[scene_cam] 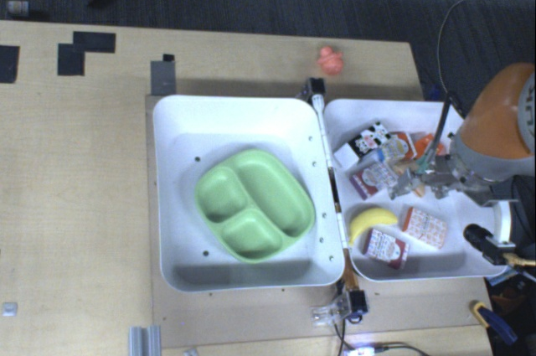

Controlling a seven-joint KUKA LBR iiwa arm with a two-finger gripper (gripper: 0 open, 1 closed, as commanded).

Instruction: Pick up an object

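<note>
You've got two bins: left bin [172, 203] carries just the green divided plate [254, 202], right bin [469, 266] carries the clutter.

The arm [502, 128] reaches in over the right bin, and the gripper [416, 180] sits low among the packets in the middle of that bin. I read this as the reach/descend step of the pick. Nothing visibly sits between the fingers, so don't count it as grasped. Finger state: cannot tell, since the tips blur into the wrappers under them.

Candidates, all in the right bin:
- yellow round object [371, 222], front left, partly under a red-and-white packet [386, 246]
- red-patterned card packet [425, 226], just right of the yellow one
- small packet [374, 177] just left of the gripper, nearest target by my read
- black-and-white pack [368, 138] at the back
- orange-red wrapper [410, 145] beside it, partly under the tool

Next move calls for settling on one item, closing squarely, then lifting straight up. The packets overlap, so expect a slip or a double pick.

Labels: print shows on several packets, but it's too small and blurred to read. No brand I can call.

Off the bins, a small pink object [331, 59] lies on the bench behind them.
</note>
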